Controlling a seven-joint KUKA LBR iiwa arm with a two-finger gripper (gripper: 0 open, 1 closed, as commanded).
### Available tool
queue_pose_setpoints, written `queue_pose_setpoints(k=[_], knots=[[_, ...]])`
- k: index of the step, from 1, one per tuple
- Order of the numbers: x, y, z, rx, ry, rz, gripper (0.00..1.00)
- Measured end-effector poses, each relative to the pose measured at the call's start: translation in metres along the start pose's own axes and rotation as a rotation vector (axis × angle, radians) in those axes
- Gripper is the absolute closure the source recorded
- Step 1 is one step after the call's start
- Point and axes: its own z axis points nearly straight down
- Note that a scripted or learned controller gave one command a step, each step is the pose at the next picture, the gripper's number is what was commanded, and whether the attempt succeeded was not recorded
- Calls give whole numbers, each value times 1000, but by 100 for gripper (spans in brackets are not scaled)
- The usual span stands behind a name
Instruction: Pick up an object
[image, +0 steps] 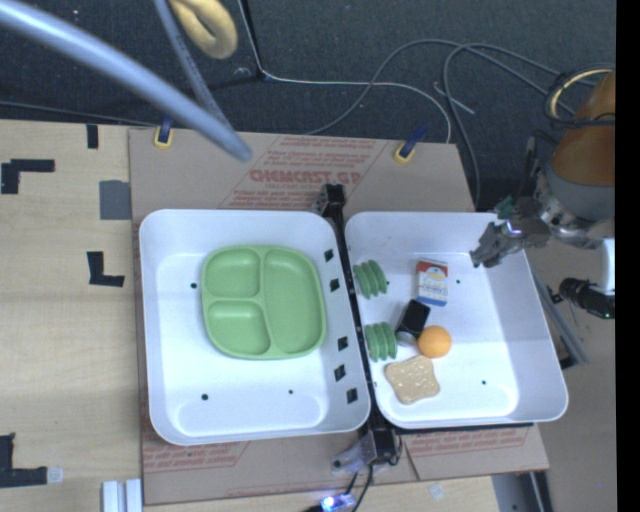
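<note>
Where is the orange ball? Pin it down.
The orange ball lies in the right bin, just right of the black block and above the toast slice.

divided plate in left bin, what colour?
Light green, plain, no pattern. The divided plate shows clearly in the camera view, lying in the left bin.

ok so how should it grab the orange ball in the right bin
Take the orange ball across its middle, coming straight down from above. It is round, so any axis grips alike, but the black block touches its upper left and the toast slice lies close below. Setting the jaws along the upper-right to lower-left line looks clearest. The gripper sits over the bin's right rim.
</note>
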Motion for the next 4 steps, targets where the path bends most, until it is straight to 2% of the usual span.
queue_pose_setpoints(k=[1, 2, 3, 4], knots=[[0, 1, -53, -1, 0, 0, 100], [58, -9, -37, 6, 2, -4, 100], [111, -15, -42, 5, 2, -4, 100], [167, -27, -26, 6, 1, -3, 100]])
